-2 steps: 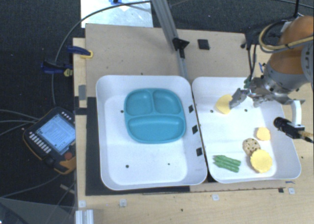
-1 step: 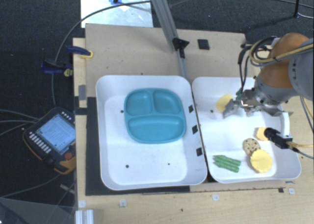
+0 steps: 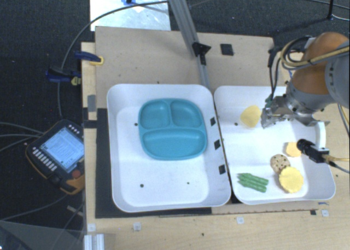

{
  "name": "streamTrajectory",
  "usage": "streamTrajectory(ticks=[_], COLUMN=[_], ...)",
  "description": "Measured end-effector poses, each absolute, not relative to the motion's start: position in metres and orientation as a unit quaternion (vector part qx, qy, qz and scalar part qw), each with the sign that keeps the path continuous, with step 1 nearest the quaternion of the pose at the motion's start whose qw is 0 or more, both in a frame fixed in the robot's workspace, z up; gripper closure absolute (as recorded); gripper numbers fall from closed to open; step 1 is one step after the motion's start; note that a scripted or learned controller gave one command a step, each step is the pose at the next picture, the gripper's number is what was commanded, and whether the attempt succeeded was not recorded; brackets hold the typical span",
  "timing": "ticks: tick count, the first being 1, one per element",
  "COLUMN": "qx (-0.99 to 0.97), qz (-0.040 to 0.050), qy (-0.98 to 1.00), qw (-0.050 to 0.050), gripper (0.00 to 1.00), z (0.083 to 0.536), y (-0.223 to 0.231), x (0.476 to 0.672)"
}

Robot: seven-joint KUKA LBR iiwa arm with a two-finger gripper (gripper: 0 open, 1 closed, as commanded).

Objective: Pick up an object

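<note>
In the right bin point(image 3: 240, 150) lie a pale yellow round piece point(image 3: 251, 116) at the back, a small orange-yellow chunk point(image 3: 292, 149), a speckled cookie point(image 3: 279, 162), a yellow disc point(image 3: 291, 180) and green beans point(image 3: 252, 181) at the front. My gripper point(image 3: 269, 120) hangs low over the back of that bin, just right of the pale yellow piece and close to touching it. I see nothing between its fingers.
The left bin point(image 3: 126, 183) holds a blue divided plate point(image 3: 173, 129). A grey pole point(image 3: 186, 19) slants across the back of the bench. A teach pendant point(image 3: 59, 153) lies off the bench at the left. Cables run behind the bins.
</note>
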State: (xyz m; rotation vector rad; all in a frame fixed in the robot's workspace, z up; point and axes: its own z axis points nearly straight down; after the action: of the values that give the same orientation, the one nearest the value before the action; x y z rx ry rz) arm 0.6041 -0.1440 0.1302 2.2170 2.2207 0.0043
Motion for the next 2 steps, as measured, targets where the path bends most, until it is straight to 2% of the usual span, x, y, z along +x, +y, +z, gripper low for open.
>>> streamTrajectory(ticks=[2], qx=[0.705], qz=[0.0016], qy=[0.709], qw=[0.002], gripper=[1.00], z=[0.245], y=[-0.139], x=[0.609])
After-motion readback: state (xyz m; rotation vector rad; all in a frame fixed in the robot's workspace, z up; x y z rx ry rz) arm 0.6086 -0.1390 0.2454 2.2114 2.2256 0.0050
